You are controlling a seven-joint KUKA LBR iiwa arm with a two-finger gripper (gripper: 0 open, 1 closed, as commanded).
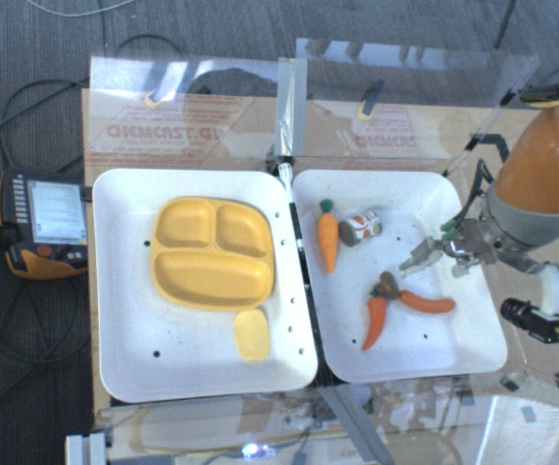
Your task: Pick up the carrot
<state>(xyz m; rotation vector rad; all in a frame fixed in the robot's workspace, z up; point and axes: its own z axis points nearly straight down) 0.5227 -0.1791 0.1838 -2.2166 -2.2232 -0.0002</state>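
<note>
In the camera view, two shallow white bins sit side by side on the tabletop [114, 153]. The left bin [124, 356] holds a yellow divided tray [213, 252] near its centre, with a small pale yellow block [252, 334] just beside the tray at its 5 o'clock.

In the right bin [473, 352], the carrot [328, 240] lies near the bin's 10 o'clock, close to the left wall, lengthwise with its green top pointing to 12 o'clock and its tip to 6 o'clock. Just beside it, at its 2 o'clock, lies a small can with a red and white label [359, 228], tipped on its side. Toward the bin's 5 o'clock lie two orange-red chili-like pieces: one [375, 321] slanting from 1 o'clock down to 7 o'clock, the other [426, 303] lying nearly level to its right; their upper ends meet at a small dark brown piece [388, 284].

The arm [536, 177] enters from 3 o'clock. Its hand [424, 257] is over the right half of the right bin, with its fingers spread and nothing between them. The hand is well apart from the carrot, at the carrot's 3 o'clock, and sits just above the level chili-like piece.

Outside the bins, at 9 o'clock, a control pendant with a screen [51, 223] rests on the floor.
</note>
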